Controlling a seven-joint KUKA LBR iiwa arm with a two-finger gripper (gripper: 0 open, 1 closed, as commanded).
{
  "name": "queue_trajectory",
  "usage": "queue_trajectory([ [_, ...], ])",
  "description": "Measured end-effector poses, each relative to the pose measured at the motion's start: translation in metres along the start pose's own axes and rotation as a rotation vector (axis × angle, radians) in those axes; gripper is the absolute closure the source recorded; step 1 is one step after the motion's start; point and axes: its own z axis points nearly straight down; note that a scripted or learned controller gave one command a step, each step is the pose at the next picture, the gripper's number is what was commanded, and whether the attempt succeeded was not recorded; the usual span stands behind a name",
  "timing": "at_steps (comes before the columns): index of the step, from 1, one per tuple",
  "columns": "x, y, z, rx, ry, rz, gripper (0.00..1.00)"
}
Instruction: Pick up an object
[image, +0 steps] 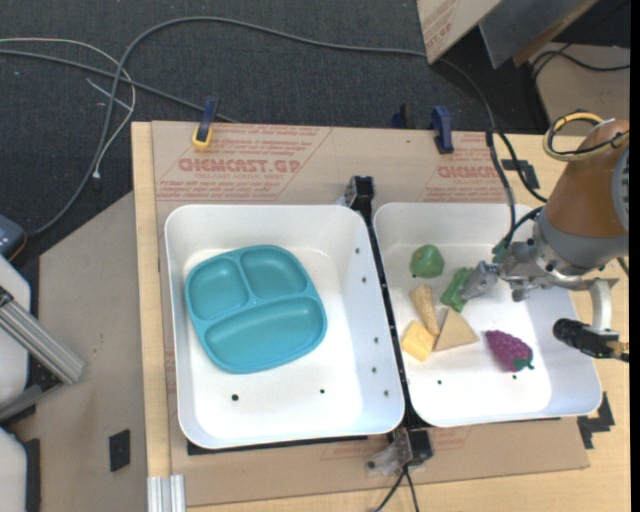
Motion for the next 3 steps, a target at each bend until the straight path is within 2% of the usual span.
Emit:
queue_trajectory([
  [1,0.000,0.001,-0.013,-0.004,-0.001,0.001,1.00],
  [2,-0.004,0.000,-0.075,-0.006,-0.003,0.001,1.00],
  [3,-0.003,-0.003,-0.120,-0.009,-0.004,0.000,1.00],
])
